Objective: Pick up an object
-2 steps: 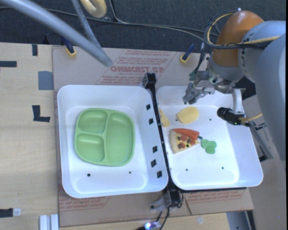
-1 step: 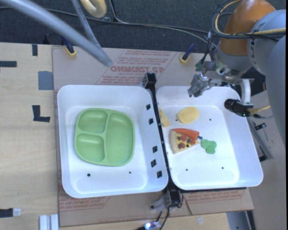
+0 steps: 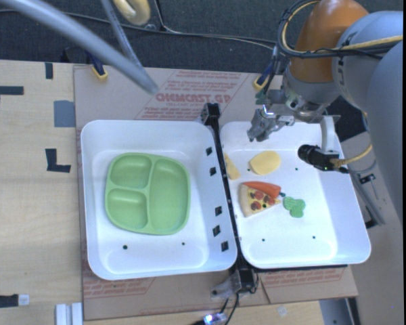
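Observation:
In the right bin (image 3: pixel 325 242) lie a yellow lemon-shaped piece (image 3: pixel 265 162), a red carrot-like piece (image 3: pixel 262 187), a pizza slice (image 3: pixel 255 200), a small green broccoli piece (image 3: pixel 295 206) and a yellow wedge (image 3: pixel 230 168) against the left wall. My gripper (image 3: pixel 260 128) hangs over the bin's far left corner, just above and behind the lemon-shaped piece. Nothing shows between its fingers.
The left bin (image 3: pixel 95 141) holds a green divided plate (image 3: pixel 148 193). A black divider with clips (image 3: pixel 218 181) runs between the bins. A grey pole (image 3: pixel 74 29) crosses the top left. The arm's body fills the upper right.

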You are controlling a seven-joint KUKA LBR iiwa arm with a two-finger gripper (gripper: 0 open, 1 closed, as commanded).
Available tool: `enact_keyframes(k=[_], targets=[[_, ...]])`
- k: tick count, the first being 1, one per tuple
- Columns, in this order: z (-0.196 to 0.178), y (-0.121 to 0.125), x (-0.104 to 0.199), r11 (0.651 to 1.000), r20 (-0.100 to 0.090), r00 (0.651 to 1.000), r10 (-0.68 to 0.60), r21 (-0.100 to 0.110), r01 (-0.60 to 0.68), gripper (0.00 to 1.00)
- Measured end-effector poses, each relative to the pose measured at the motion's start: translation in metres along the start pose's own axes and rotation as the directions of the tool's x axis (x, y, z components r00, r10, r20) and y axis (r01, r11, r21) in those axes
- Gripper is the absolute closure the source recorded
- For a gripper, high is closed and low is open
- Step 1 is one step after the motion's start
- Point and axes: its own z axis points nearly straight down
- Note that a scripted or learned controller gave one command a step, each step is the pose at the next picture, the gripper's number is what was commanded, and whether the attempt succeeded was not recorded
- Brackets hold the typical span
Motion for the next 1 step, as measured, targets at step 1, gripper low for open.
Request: enact_keyframes(k=[1], targets=[[0.0062,-0.0175,0.0581,1.0,0.001,1.0,-0.001,0.002,0.001,1.0]])
